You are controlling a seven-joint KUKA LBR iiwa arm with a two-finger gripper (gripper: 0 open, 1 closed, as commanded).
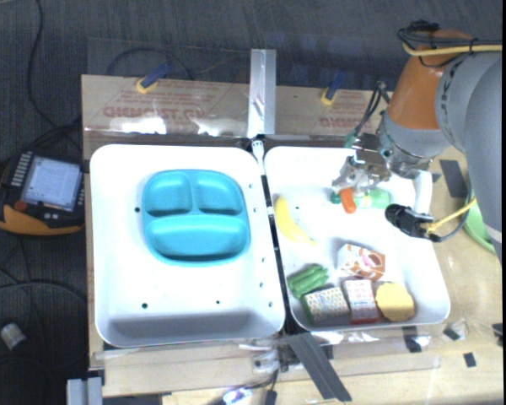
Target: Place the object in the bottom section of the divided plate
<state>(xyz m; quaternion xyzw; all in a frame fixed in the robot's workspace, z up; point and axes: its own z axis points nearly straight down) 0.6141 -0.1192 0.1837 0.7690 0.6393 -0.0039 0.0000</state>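
The gripper (355,184) hangs over the right bin (422,251). An orange-and-green object (349,198) sits directly at the jaws; whether they grip it cannot be determined. The blue divided plate (196,215) occupies the left bin (118,294).

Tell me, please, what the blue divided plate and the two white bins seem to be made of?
Divided plate: probably moulded plastic, smooth and slightly glossy, judging by its even blue colour and soft rounded ridges.
Left bin and right bin: likely thin formed plastic, smooth white with faint sheen and rounded corners; the exact material stays uncertain.
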